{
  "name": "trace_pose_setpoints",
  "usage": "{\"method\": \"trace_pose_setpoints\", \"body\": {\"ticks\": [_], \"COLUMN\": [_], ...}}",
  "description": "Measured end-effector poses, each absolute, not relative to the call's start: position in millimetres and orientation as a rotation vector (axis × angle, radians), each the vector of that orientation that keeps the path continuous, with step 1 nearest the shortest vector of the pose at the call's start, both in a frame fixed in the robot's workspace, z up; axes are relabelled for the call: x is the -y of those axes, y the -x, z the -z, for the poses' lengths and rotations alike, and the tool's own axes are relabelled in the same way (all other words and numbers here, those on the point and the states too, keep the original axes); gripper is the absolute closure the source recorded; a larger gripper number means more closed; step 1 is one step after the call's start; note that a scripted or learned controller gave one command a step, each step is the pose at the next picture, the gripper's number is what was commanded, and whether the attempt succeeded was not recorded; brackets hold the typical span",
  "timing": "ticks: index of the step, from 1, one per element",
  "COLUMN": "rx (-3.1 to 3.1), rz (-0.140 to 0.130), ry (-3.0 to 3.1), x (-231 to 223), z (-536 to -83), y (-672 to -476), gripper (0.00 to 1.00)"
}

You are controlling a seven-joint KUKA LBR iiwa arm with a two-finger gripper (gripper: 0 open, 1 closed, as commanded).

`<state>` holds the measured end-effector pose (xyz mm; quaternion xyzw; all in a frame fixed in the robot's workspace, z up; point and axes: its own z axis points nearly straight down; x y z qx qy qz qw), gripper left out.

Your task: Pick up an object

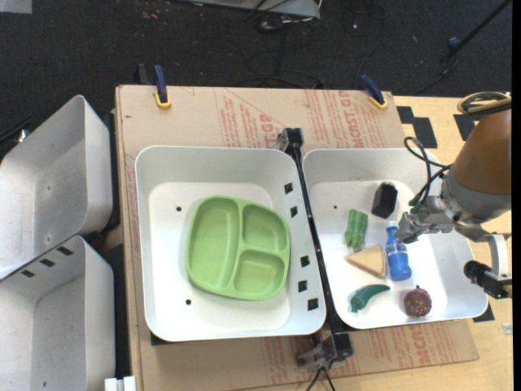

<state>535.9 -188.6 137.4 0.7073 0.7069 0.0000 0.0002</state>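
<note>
Obliquely viewed from above, the bench carried two shallow white bins side by side. The left bin (155,218) held a green divided plate (238,248) lying flat near its centre. The right bin (456,308) held all the loose candidates for picking.

The gripper (409,228) hung over the right bin, at the upper end of a blue bottle (397,259) that lay on its side. This placement suggested the bottle as the intended object. Whether the gripper was apart or together could not be told, nor whether it touched the bottle. Nothing was seen held.

The bottle lay mid-bin with a tan wedge (369,261) just beside it on the left, possibly touching. A green piece (356,228) lay beyond the wedge, and a black object (384,199) lay near the far wall. A teal curved piece (368,296) and a dark red ball (418,301) lay toward the near rim.

Open floor showed to the right of the bottle, so an approach from that side appeared least obstructed. The wedge on the left probably limited room for closing there, and a sideways nudge could shift it. The bin walls stood well apart from the bottle, so they likely posed little hindrance to a straight lift.
</note>
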Motion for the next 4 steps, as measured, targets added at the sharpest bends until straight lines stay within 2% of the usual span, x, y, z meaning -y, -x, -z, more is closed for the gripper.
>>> {"method": "trace_pose_setpoints", "body": {"ticks": [2,3,4], "rx": [-2.220,-2.221,-2.229], "rz": [-0.003,-0.003,0.001], "ry": [-2.214,-2.216,-2.216], "x": [192,192,148], "z": [-260,-291,-276], "y": [-545.2,-546.2,-543.9], "gripper": [1.00,1.00,1.00]}}
